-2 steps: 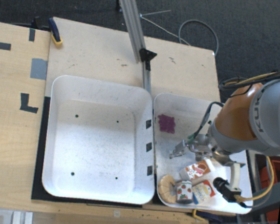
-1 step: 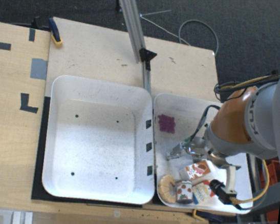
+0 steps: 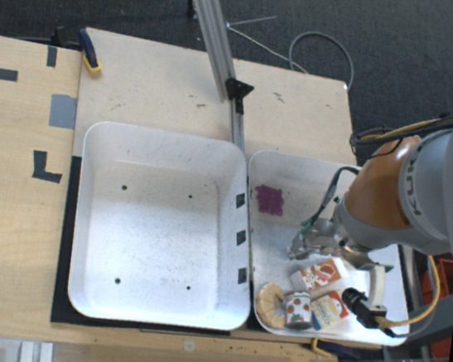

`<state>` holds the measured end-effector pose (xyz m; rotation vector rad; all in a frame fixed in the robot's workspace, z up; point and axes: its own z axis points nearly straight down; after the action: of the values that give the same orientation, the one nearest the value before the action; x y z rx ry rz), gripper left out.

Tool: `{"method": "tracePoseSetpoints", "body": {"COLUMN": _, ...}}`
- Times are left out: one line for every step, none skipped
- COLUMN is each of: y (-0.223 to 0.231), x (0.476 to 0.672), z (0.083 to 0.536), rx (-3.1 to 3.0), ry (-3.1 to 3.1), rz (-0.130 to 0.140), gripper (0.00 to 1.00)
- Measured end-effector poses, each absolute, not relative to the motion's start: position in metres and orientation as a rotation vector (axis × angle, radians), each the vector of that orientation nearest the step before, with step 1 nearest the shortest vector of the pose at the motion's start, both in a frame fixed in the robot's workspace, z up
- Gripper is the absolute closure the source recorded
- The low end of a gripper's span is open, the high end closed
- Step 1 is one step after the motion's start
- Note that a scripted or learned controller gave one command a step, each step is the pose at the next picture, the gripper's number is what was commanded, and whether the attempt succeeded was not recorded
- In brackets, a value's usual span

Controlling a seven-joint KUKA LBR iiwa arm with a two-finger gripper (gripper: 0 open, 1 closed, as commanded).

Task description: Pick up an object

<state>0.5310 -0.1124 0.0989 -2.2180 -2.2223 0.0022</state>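
My gripper (image 3: pixel 311 245) reaches down into the right bin (image 3: pixel 279 250), just above a small orange-and-white packet (image 3: pixel 318 276). Below the packet lie a red-and-white can (image 3: pixel 299 310), a yellow-red box (image 3: pixel 330 308) and a tan round cookie-like item (image 3: pixel 270 302) at the bin's front. A purple flat piece (image 3: pixel 269 199) lies near the bin's back left. The grey wrist with its orange band (image 3: pixel 374 201) hangs over the bin's right side and hides part of it.
The left bin (image 3: pixel 153 224) sits beside the right one, sharing a raised divider (image 3: pixel 241 228). A metal pole (image 3: pixel 220 45) slants in from the top. A blue-yellow clamp (image 3: pixel 90 52) lies on the bench's far left corner. Cables (image 3: pixel 376 310) trail at the right.
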Motion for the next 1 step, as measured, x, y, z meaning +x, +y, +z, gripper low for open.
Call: {"method": "tracePoseSetpoints", "body": {"y": -0.1107, "x": 0.5321, "z": 0.1407, "rx": -2.221, "ry": -2.224, "rz": -0.002, "gripper": 1.00}}
